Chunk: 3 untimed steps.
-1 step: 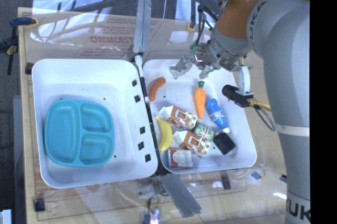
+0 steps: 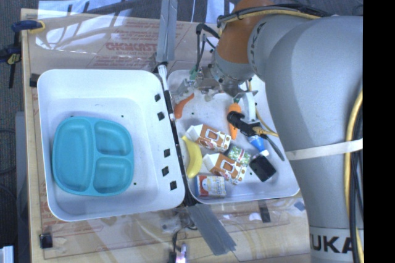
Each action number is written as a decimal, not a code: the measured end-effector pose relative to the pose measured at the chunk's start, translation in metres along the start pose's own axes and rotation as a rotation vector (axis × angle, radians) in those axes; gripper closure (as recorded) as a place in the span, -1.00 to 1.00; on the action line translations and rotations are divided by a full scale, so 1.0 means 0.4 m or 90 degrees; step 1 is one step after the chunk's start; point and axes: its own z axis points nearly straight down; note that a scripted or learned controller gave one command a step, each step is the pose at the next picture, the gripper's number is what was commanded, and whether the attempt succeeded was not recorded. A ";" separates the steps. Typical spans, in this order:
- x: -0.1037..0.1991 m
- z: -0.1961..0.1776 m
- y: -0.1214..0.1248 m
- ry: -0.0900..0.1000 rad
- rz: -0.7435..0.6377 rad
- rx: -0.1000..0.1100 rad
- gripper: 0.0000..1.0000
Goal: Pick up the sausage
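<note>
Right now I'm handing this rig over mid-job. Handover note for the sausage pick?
Gripper: low over the far end of the right bin; open or shut, cannot tell.
Sausage: seemingly the reddish piece against that bin's left wall, beside the gripper, lying in the bin.
Done: gripper brought close.
Left: grasp and lift.
Also there: banana and cartons nearer the camera; teal divided plate in the left bin.

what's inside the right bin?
Seen in the shallow white right bin: a yellow banana, a reddish-orange sausage, a small printed carton. The grey arm covers its far right part.
</note>
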 end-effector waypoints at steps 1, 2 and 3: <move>0.026 -0.130 0.003 0.003 -0.014 0.003 -1.00; 0.011 -0.005 0.003 0.002 -0.056 0.002 -1.00; 0.011 -0.002 0.002 -0.002 -0.111 -0.013 -1.00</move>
